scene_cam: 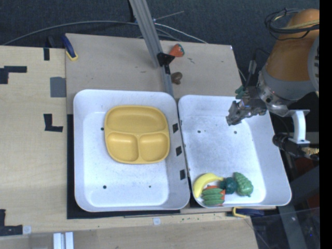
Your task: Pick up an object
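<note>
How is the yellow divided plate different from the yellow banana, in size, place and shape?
The yellow plate is much larger than the banana. The plate lies alone in the left bin; the banana lies at the right bin's near edge, against other toy food. The plate is flat with compartments; the banana is curved. Both are yellow.

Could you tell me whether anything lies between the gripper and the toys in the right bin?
Nothing visible does: the gripper is over the right bin's far end, with bare floor between it and the toys.
</note>
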Robot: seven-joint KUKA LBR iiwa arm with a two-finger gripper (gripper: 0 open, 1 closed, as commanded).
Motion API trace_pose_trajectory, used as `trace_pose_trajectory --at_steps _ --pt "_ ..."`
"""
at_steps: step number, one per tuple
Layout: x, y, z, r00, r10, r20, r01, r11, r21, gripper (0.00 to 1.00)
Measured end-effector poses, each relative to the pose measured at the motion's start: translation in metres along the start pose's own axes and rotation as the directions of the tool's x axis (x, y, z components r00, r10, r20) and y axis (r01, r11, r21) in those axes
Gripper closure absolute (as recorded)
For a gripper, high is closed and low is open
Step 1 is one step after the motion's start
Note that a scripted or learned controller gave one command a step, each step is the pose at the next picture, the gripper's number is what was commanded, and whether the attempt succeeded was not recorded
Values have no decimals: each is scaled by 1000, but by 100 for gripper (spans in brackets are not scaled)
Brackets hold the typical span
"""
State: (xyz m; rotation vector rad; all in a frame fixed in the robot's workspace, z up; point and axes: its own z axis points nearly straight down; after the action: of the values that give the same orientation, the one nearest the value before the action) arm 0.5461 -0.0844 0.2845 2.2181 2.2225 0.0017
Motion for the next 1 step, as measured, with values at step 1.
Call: trace_pose_trajectory --at_steps 1 --pt "43 28 4 1000 -4 -1 4 1000 2 100"
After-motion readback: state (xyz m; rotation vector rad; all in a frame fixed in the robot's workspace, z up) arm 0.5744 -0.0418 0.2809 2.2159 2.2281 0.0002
